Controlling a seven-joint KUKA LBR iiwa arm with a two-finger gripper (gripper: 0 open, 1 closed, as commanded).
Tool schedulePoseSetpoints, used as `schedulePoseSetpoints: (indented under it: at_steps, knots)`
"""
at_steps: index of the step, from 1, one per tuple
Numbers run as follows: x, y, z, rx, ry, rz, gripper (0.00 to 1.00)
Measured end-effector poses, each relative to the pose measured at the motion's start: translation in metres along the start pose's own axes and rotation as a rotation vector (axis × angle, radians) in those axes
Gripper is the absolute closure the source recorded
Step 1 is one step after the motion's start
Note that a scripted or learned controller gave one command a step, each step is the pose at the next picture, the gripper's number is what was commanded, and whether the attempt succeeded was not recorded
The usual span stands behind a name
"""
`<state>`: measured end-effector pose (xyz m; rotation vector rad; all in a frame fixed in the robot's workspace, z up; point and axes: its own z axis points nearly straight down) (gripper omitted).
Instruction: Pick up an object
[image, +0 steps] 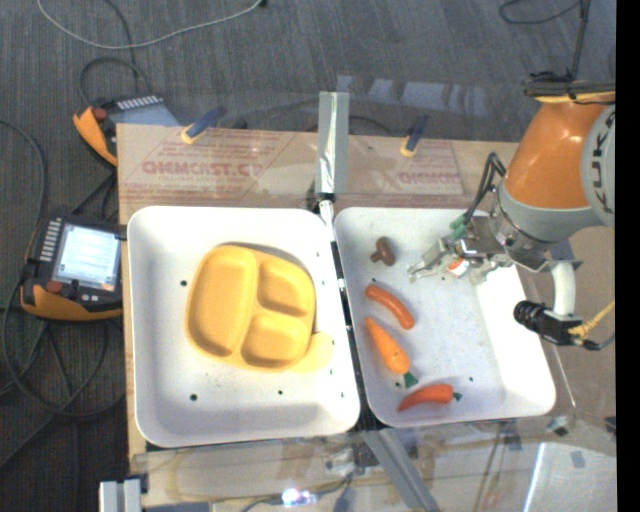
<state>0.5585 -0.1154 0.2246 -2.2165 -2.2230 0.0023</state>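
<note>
the gripper (428, 264) sits over the far part of the right bin (500, 400), its thin metal fingers (420, 268) pointing left and a little spread, with bare white bin floor showing between the tips. nothing is caught between them, so the jaws stand partly open and empty.

just left of the tips, a little farther back, lies a small brown mushroom-like piece (383, 250), close to the fingers but apart from them. nearer in the same bin lie an orange sausage (389, 305), then a carrot (389, 348) with a green end, and nearest of all a red chili pepper (428, 396). any of these could serve as the object to pick; the brown piece looks the likeliest, being closest.

in the left bin (150, 400) a yellow compartment tray (253, 305) lies flat, well apart from the arm.

by my reading the task is barely begun: the approach is made, but the closing, gripping and lifting are all left to do.

red print on the cardboard (230, 170) beyond the bins reads roughly "chemcast", upside-down. black letters "ku" show on the arm (560, 170).
</note>
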Motion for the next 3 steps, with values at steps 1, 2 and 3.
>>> schedulePoseSetpoints:
  at_steps: [1, 2, 3]
  knots:
    - [0.018, -0.002, 0.135, -0.013, -0.003, -0.147, 0.00]
    - [0.016, -0.002, 0.125, -0.016, -0.006, -0.144, 1.00]
    - [0.027, 0.052, 0.041, -0.001, -0.002, -0.222, 1.00]
